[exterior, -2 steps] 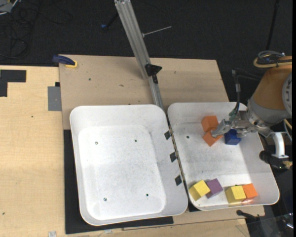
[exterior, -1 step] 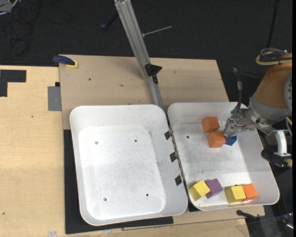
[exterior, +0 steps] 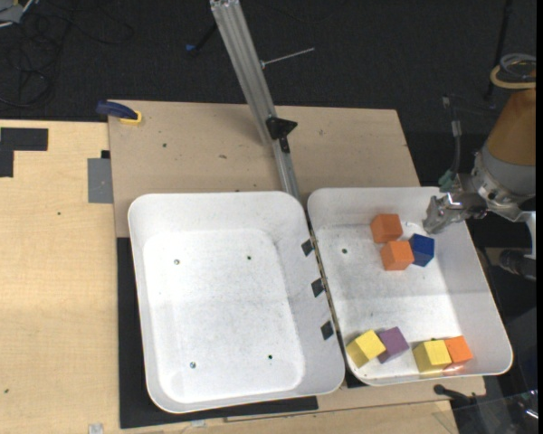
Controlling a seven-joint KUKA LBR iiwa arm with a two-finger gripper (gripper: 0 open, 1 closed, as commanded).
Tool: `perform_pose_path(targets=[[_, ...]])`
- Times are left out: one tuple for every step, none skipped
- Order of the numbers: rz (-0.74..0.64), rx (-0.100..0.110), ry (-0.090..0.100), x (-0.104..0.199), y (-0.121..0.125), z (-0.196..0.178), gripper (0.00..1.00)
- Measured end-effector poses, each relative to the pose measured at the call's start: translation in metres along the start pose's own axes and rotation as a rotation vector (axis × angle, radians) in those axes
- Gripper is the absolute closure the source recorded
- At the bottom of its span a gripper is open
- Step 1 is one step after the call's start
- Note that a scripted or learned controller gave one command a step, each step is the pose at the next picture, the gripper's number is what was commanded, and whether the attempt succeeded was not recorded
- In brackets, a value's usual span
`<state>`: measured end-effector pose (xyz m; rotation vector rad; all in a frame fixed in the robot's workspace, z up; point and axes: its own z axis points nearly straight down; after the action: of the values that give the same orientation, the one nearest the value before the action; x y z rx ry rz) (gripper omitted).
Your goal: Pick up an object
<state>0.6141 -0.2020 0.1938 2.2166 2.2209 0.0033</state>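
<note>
- White bins sit side by side on the wooden bench (exterior: 208, 147): the left bin (exterior: 154, 220) and the right bin (exterior: 489, 333).
- Near the right bin's far side lie two orange blocks (exterior: 386, 227) (exterior: 397, 255), with a blue block (exterior: 422, 249) touching the nearer one.
- Along its near edge sit a yellow block (exterior: 366, 345), a purple block (exterior: 393, 342), another yellow block (exterior: 431, 355) and an orange block (exterior: 457, 350).
- The gripper (exterior: 437, 213) hangs over the right bin's far right corner, just beside the blue block; whether it is apart or together cannot be told.
</note>
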Motion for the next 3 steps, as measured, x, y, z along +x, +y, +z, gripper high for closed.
perform_pose_path(targets=[[-0.001,0.0,0.0,-0.001,0.001,-0.054,1.0],[-0.001,0.008,0.004,0.051,-0.003,-0.04,1.0],[-0.002,0.009,0.004,0.101,-0.005,-0.028,1.0]])
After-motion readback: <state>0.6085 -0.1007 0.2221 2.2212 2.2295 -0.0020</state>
